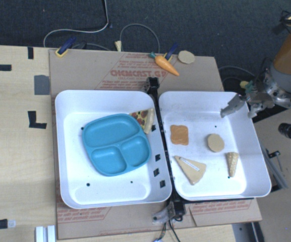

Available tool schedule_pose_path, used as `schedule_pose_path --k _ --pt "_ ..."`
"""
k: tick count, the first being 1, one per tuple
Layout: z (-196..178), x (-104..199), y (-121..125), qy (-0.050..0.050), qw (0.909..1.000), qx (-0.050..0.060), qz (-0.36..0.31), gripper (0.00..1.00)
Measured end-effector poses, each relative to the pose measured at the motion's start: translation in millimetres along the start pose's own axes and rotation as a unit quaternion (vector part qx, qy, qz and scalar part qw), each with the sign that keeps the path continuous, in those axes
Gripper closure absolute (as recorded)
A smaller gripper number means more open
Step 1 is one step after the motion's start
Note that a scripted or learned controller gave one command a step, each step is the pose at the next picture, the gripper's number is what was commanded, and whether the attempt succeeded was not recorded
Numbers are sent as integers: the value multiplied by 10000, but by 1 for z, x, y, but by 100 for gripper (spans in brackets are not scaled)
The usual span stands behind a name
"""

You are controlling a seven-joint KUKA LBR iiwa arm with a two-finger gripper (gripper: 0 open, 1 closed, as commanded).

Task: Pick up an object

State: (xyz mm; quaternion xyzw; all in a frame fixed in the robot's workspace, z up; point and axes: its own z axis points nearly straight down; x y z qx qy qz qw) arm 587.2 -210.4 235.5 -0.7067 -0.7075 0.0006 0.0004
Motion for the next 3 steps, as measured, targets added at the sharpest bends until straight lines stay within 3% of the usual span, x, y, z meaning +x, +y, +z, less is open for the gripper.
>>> schedule_pose_path --k 1,2,3 --pt "103 64 -32 28 10000 53 -16 0" --pt "153 114 7 -10 10000 -10 -15 0" --pt "139 111 7 -15 10000 -32 -5 100"
